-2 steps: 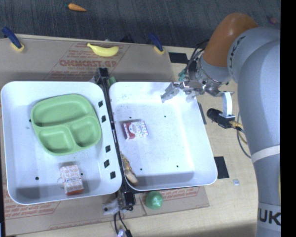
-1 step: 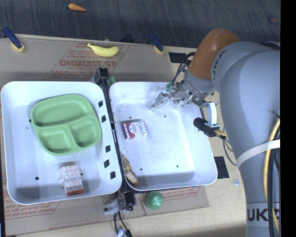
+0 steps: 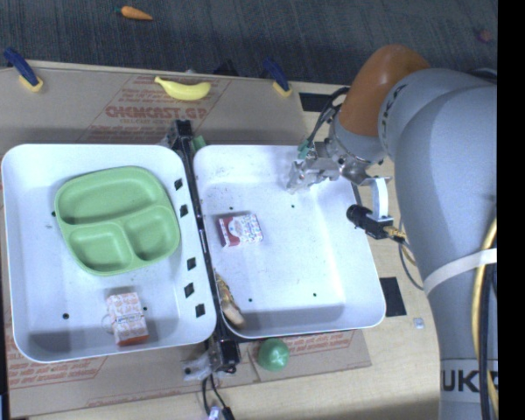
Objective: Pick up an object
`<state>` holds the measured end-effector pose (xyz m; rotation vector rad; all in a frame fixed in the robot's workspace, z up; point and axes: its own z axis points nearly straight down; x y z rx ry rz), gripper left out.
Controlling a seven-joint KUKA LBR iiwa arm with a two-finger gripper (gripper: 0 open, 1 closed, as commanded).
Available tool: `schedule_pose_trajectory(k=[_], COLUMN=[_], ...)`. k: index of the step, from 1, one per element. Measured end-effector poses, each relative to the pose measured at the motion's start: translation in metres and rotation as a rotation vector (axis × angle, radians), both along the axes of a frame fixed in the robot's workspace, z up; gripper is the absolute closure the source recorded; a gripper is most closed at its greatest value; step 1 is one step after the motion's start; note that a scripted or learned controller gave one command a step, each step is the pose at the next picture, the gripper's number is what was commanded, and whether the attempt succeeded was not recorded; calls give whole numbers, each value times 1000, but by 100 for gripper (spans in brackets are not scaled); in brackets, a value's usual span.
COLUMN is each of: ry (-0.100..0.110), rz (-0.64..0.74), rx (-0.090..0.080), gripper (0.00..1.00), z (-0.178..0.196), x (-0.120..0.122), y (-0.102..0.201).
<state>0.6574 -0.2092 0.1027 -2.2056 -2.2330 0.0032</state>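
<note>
the gripper (image 3: 299, 175) hovers at the right bin's (image 3: 332, 309) one o'clock corner; whether it's apart or together, i cannot tell. the small red-and-white packet (image 3: 239, 229) lies near nine o'clock, probably light, crinkly; best pinched across its short sides.

Bench (image 3: 61, 103) bears two white bins (image 3: 26, 261), banana (image 3: 184, 87), green ball (image 3: 273, 354).

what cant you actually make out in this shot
- Two-finger gripper, camera view: small and blurred over the right white bin; whether its fingers are open or shut is unclear.
- Small red and white packet in the right bin: print too small to read.
- Small orange and white carton in the left white bin, below the green divided tray: label blurred.
- Grey arm: cut off by the bottom edge.
</note>
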Motion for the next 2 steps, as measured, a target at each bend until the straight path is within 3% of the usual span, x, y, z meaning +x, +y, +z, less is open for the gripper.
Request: schedule_pose_trajectory(k=[1,2], ry=[-3,0], rz=[-5,-4], rx=[0,0], gripper=[100,100], z=[81,108], x=[-36,-114], y=[82,154])
